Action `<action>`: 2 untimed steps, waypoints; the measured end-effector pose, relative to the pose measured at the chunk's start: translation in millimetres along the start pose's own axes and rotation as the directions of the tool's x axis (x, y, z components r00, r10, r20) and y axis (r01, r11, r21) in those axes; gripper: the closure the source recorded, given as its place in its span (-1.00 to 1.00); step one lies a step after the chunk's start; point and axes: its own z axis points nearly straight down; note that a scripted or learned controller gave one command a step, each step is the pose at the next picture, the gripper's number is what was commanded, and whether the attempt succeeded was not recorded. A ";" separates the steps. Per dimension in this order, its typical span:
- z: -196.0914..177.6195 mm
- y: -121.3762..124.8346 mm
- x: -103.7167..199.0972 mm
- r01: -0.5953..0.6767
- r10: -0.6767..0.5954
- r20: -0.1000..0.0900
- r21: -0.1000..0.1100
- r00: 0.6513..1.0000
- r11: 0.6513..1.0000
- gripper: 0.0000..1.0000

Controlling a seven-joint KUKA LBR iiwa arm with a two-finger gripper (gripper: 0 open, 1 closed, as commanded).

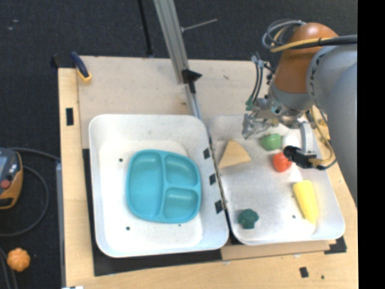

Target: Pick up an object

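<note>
The gripper [257,125] hung low over the back part of the right bin [264,230], on the end of the grey arm [337,83] with its orange band [301,59]. It was hard to make out, so I could not tell how it stood or if it held anything. A small green thing [272,141] lay just beside it, a little to the right and nearer the front. I could not tell if the 2 touched.

A little red thing [281,162] lay near the green one, further to the front. A tan wedge [233,155] sat to the left of the gripper, close to the bin's left wall. A yellow thing [306,200], long like a corn cob, lay near the right side of the bin. A dark green lump [248,218] sat near the front of the bin, well apart from the rest.

The left bin [108,131] sat right next to the right one. It held a blue plate [163,186] with 3 parts. Both bins rested on the desk [132,83]. A grey metal post [171,32] stood at the back, between the 2 bins. A small orange ball [18,258] lay on the floor at the far left, off the desk.
</note>
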 end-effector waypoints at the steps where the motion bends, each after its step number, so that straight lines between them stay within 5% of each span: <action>1: -65.6 2.2 -0.5 0.001 -0.001 0.000 -0.003 1.000 1.000 1.00; 2: -97.0 3.2 -2.2 0.001 -0.001 0.000 0.001 1.000 1.000 1.00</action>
